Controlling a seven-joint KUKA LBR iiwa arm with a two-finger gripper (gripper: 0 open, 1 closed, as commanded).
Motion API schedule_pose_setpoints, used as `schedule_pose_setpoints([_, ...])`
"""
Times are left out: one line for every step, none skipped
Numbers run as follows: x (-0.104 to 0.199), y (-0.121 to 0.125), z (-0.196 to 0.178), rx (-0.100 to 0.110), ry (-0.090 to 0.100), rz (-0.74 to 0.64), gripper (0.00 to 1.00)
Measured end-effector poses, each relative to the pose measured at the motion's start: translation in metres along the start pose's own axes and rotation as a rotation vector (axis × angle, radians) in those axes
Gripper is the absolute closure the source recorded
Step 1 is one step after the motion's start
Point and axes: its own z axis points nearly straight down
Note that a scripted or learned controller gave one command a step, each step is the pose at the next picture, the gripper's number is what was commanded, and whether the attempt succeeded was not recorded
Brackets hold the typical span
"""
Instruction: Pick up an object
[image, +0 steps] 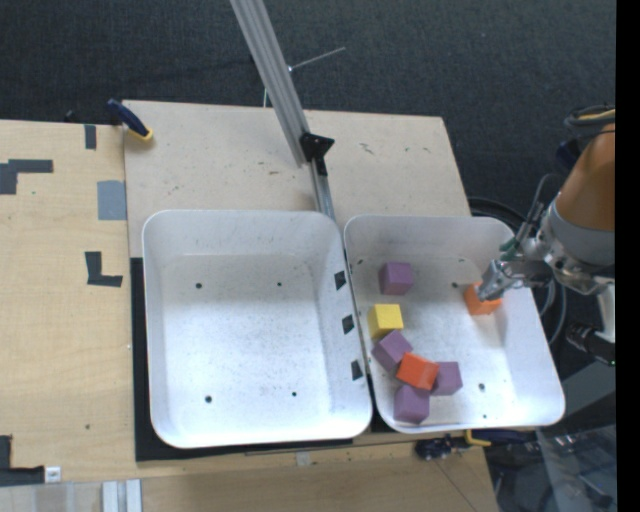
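Over the right-hand bin (520, 375), in the slanted overhead camera view, the pincer (492, 290) has its tip down at a small orange block (483, 303) that sits near the bin's right wall, apart from the other pieces. The pincer's tips meet the block's upper edge, but the view is too coarse there to show whether they stand apart, together, or clamped on the block; I cannot tell, and would not call it held.

Lower in the same bin lies a loose cluster: a yellow cube (386, 319), a purple block (392, 349) just below it, an orange-red block (418, 372) touching that one, and two more purple pieces, one (448, 377) to its right and one (411, 404) beneath. A single purple cube (397, 277) sits alone further up. The left bin (160, 330) holds no pieces. Both bins rest on the tabletop (60, 230).

As for the step, this looks like the grasp itself: the arm is down at the chosen object, the lone orange block, probably at or near contact. The next move calls for a firm closure on the block's opposite faces and then a straight lift, clear of the nearby wall. With the block so close to the sloping side, one tip could ride up the wall or nudge the block aside.
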Motion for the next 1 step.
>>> schedule_pose_setpoints([0.0004,0.0009,-0.0167,0.004,0.002,0.000,1.00])
